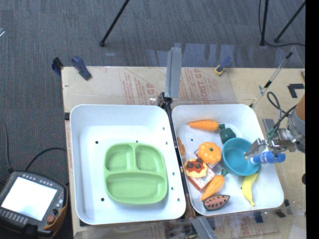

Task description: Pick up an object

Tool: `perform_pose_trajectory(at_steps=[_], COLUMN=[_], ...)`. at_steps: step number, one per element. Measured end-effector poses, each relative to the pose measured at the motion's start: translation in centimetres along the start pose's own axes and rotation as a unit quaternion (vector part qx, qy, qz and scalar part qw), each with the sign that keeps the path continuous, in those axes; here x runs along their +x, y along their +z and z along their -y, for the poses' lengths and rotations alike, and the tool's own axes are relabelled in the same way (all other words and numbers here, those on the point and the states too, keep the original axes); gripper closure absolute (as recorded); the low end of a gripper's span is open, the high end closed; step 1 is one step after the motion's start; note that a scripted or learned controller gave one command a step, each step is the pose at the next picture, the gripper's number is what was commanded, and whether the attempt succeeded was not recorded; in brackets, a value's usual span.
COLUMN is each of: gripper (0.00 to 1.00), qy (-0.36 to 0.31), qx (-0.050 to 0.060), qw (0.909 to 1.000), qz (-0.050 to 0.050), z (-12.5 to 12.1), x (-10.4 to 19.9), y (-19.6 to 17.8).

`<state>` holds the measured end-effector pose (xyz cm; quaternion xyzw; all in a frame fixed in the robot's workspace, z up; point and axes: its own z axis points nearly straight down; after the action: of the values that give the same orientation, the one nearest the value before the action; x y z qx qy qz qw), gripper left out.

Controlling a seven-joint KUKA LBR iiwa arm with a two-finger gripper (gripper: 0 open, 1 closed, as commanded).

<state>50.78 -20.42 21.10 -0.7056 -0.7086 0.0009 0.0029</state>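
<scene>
The right bin [249, 111] holds several toy foods. I see a carrot [203, 125], a dark green piece [228, 133], an orange pumpkin [210, 152], a blue bowl [238, 158], a banana [248, 188], a second carrot [213, 186], a watermelon slice [217, 201] and a red tart [195, 168]. My gripper [263, 152] hangs over the bin's right side, just right of the blue bowl. A small blue and white object [268, 158] sits right at the gripper. Whether it is gripped is unclear.
In the left bin [82, 133] lies a green divided plate [135, 173]. A grey post [173, 76] stands behind the wall between the bins. Cables [274, 101] run along the right side. A tablet [30, 198] lies on the floor at lower left.
</scene>
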Motion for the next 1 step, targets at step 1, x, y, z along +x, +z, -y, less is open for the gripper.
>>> perform_pose_trajectory(at_steps=[1], gripper=[0.0], qy=[0.128], qx=[-0.012], qw=[0.9917], qz=[0.002], z=[-0.77], x=[2.13], y=[8.96])
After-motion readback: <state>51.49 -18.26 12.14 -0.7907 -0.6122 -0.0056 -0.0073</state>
